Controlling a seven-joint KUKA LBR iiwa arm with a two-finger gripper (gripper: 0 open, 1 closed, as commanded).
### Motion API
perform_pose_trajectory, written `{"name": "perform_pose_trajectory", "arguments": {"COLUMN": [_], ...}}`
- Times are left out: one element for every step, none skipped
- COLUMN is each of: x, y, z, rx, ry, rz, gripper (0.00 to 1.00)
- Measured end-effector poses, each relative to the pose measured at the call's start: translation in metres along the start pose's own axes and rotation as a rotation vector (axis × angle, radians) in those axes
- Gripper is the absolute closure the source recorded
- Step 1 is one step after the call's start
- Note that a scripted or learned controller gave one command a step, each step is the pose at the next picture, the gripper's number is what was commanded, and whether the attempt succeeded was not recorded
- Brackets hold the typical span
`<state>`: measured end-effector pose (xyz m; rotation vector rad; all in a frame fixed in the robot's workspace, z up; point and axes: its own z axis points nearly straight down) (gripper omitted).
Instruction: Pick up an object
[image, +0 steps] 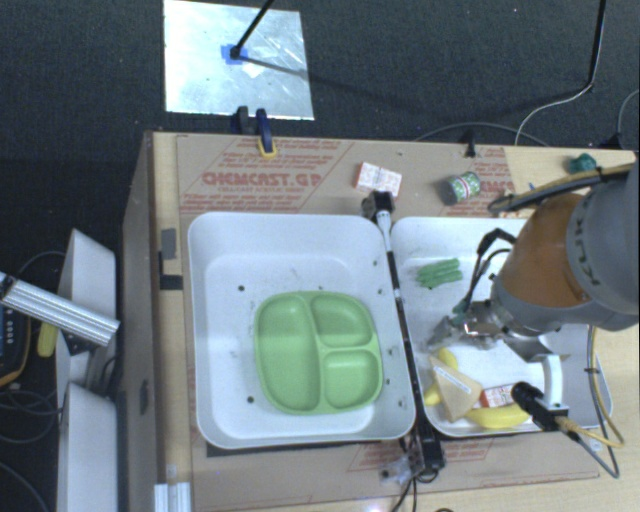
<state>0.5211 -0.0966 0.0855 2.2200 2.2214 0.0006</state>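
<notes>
A cardboard-topped bench bears two white bins. In the right bin, the gripper hangs low, fingers spread, nothing between them, just above a yellow banana and tan wedge; a green strip lies farther back. The left bin beside it holds a green divided plate.

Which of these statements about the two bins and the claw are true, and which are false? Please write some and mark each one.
1. The green divided plate lies in the left bin. True.
2. The claw hangs over the left bin. False: it is over the right bin.
3. A banana lies near the front edge of the right bin. True.
4. The small green can stands inside the right bin. False: it lies on the cardboard behind the bins.
5. The divided plate has three compartments. True.
</notes>
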Motion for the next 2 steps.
{"name": "perform_pose_trajectory", "arguments": {"x": [0.000, 0.060], "y": [0.001, 0.049], "z": [-0.010, -0.100], "rx": [-0.002, -0.003], "ry": [0.001, 0.001], "rz": [-0.001, -0.004], "gripper": [1.00, 1.00]}}
